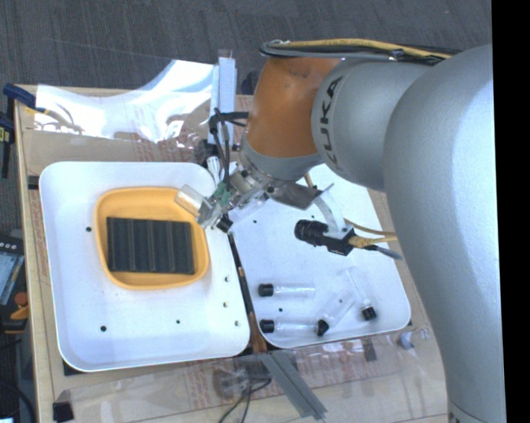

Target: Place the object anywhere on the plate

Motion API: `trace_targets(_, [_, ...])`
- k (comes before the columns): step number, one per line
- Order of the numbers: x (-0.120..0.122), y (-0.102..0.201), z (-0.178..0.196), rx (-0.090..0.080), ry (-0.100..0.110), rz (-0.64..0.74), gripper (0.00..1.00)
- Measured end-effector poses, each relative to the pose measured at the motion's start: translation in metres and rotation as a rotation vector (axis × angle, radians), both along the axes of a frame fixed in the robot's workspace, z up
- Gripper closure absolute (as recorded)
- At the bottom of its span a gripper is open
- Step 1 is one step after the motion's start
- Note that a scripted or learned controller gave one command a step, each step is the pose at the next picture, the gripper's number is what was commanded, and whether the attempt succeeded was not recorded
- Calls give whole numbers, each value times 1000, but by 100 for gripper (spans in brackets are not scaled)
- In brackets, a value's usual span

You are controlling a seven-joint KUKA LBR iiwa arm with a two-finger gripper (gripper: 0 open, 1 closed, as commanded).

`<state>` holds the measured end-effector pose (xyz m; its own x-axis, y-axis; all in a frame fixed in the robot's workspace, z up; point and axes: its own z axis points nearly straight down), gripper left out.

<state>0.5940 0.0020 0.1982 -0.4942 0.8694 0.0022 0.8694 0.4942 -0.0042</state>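
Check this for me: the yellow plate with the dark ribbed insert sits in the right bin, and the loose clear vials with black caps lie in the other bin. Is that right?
Not quite. The camera view shows the yellow plate with the dark ribbed insert sitting in the left bin, not the right one. The loose clear vials with black caps do lie in the other bin, the right bin.
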Motion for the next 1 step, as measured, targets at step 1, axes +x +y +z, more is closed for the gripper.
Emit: trace_targets(1, [0, -1, 0, 0, -1, -1, 0])
